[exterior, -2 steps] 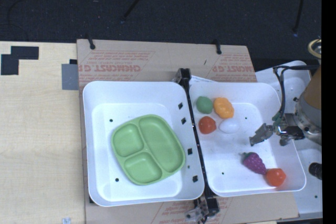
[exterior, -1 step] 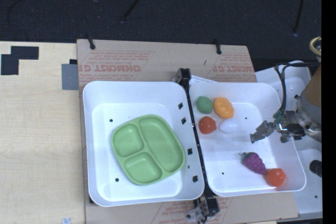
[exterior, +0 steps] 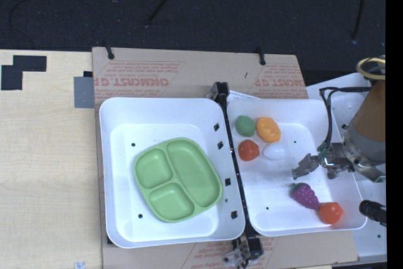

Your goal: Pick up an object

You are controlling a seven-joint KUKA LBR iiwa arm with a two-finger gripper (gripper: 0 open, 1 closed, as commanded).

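The right bin (exterior: 277,227) holds several toy foods. A green round piece (exterior: 245,126) and an orange one (exterior: 268,129) lie near its far side. A red tomato-like piece (exterior: 249,150) and a white egg shape (exterior: 274,152) sit just in front of them. Purple grapes (exterior: 305,195) and a red-orange fruit (exterior: 330,212) lie near the front right corner. My gripper (exterior: 318,168) hangs over the bin's right part, just above and behind the grapes. Its fingers (exterior: 305,166) are spread open with nothing between them.
The left bin (exterior: 119,135) carries a green three-compartment plate (exterior: 178,179). A black divider (exterior: 230,164) runs where the two bins meet. Cardboard lies under the bins, and cables trail along the right bin's right rim (exterior: 327,123).
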